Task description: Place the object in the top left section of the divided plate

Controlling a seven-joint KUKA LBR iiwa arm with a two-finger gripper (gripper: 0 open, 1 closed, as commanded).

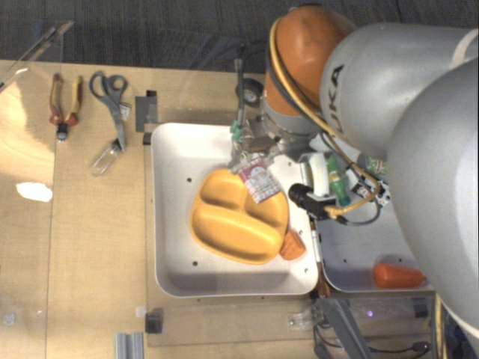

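The gripper hangs over the far edge of the left bin, just above the yellow divided plate — whether it is apart or together cannot be told. A small pinkish packet, likely the object, lies on the plate's far right rim, so the placing looks near done or just done. The plate's sections are hard to make out — the arm hides much of the right bin.

arm: grey, rounded casing | orange band | dark "KUKA" lettering | yellow and black cables at wrist
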